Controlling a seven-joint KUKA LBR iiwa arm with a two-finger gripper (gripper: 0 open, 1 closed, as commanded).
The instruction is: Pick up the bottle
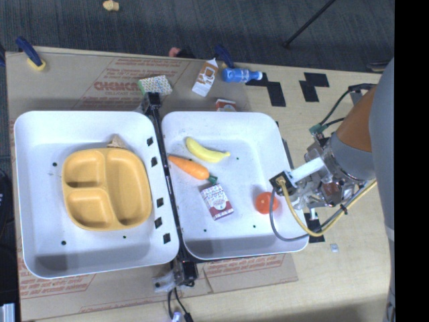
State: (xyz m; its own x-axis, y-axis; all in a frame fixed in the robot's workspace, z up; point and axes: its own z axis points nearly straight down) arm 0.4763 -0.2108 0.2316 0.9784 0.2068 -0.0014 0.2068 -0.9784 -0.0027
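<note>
The bottle (240,76) is small and blue with a paler cap end. It lies on its side on the bench behind the right bin (265,123), outside both bins. My gripper (310,202) hangs low over the right bin's right rim, far to the front right of the bottle. A red tomato (265,202) sits just left of the gripper inside the bin. Nothing shows held in the gripper.
The right bin holds a banana (206,151), a carrot (189,168) and a small red carton (216,201). A yellow divided plate (107,188) lies in the left bin (30,153). Near the bottle lie a small juice carton (204,78) and a green patterned packet (155,84).
</note>
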